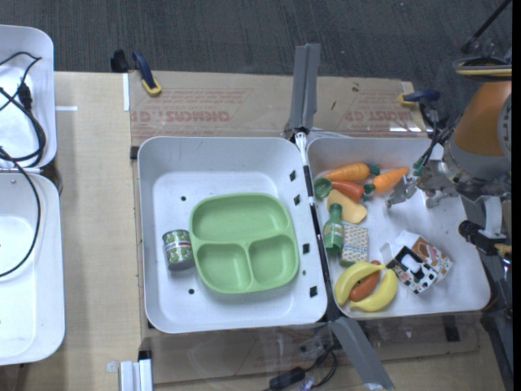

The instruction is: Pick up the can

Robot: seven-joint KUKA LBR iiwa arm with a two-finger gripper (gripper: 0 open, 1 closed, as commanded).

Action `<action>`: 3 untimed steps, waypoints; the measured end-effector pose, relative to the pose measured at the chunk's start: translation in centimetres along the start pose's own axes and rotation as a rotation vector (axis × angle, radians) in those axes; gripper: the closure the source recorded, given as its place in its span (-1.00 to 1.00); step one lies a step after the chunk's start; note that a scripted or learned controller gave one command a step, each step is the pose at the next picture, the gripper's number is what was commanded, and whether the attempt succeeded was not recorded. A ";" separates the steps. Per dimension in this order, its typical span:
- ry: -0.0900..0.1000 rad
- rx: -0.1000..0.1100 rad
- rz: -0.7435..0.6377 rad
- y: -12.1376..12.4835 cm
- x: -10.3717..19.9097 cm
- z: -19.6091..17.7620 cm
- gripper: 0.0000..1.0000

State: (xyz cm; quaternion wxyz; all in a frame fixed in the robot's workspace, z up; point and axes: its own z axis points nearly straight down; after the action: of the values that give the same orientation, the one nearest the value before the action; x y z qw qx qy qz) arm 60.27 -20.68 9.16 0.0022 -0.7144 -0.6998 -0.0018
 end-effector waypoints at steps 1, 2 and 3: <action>-0.005 0.001 0.055 -7.8 1.7 0.1 -1.00; -0.007 0.000 0.062 -0.9 1.9 0.0 -1.00; -0.006 0.001 -0.059 -7.4 5.0 0.0 -1.00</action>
State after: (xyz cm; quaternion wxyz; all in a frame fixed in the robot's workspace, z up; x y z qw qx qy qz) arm 52.94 -15.57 9.15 0.0003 -0.6935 -0.7204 0.0004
